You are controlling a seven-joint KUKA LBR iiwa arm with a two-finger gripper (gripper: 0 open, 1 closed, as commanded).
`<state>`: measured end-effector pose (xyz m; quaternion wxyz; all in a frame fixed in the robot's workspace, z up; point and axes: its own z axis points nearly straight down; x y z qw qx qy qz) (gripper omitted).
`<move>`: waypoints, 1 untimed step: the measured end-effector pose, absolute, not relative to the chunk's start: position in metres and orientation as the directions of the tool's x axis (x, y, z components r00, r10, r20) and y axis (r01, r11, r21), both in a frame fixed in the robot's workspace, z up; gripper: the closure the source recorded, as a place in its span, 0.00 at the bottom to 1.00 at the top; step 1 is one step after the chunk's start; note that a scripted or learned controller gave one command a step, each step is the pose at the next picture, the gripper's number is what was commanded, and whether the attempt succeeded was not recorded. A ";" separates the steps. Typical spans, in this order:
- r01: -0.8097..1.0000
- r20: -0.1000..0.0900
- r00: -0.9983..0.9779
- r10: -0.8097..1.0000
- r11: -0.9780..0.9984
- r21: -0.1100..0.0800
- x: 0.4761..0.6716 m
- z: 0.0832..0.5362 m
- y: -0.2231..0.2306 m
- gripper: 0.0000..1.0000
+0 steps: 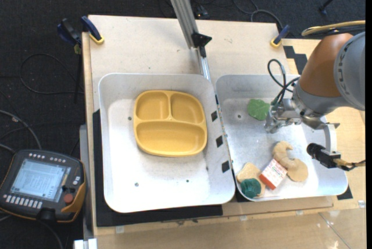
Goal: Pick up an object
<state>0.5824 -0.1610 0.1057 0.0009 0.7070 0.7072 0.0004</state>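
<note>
In the right bin (232, 91) lie a light green lump (257, 109), a tan curved piece (289, 160), a small red and white box (273, 174), a beige piece (248, 171) and a dark green lump (251, 187). My gripper (274, 123) hangs low over the right bin, just right of the light green lump and above the tan piece. The wrist and cables hide the fingers. Nothing shows in its grasp.
The left bin (116, 125) holds a yellow divided plate (170, 123). A metal pole (181, 0) slants down to the bins' shared edge. A teach pendant (40, 182) lies at the lower left, off the bench.
</note>
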 end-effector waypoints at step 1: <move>1.000 -0.002 -0.001 1.000 0.001 0.005 0.581 0.149 -0.162 1.00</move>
